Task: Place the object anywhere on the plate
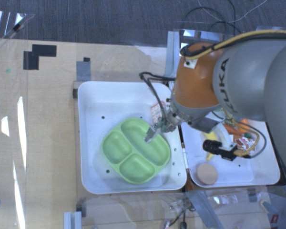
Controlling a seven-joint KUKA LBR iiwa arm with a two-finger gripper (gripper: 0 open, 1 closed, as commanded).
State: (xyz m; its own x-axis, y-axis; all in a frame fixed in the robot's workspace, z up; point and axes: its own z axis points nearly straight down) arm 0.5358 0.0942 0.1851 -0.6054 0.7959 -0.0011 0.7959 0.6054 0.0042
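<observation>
A light green plate with three compartments lies in the left white bin, towards its front right. My gripper hangs low over the plate's upper right rim, reaching down from the orange wrist band. Whether anything is in it is hidden at this size. In the right bin a round tan object rests near the front left corner, apart from the gripper.
An orange and multicoloured item lies in the right bin under the arm. The arm's grey body covers that bin's back and right side. A divider wall separates the two bins.
</observation>
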